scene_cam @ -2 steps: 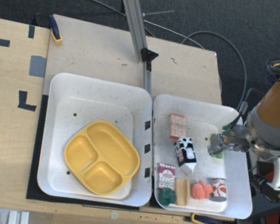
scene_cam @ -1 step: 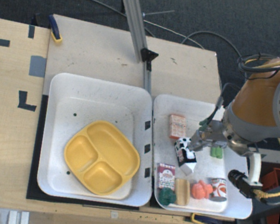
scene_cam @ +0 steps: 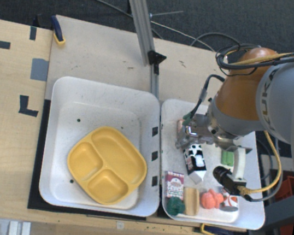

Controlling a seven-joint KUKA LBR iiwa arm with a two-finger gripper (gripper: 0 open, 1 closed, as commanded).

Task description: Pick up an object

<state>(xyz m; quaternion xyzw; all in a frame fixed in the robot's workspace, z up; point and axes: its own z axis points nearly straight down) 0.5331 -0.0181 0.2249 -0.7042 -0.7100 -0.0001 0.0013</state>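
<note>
We count two shallow white bins side by side: the left bin (scene_cam: 57, 127) holds one yellow plastic three-compartment tray (scene_cam: 107, 164), and the right bin (scene_cam: 253, 214) holds a cluster of small things. Among them we count one black-and-white cow-patterned carton (scene_cam: 195, 161), one small maroon packet (scene_cam: 174, 183), one dark green leafy toy (scene_cam: 175, 205), one tan block (scene_cam: 192, 201), one orange-red lumpy toy (scene_cam: 211, 199) and one pale green and white piece (scene_cam: 233, 158). The grey gripper (scene_cam: 190, 133) hangs over the far-left part of the right bin, its opening not something we can tell. The cow-patterned carton lies just near and right of it; whether they touch is unclear.
</note>
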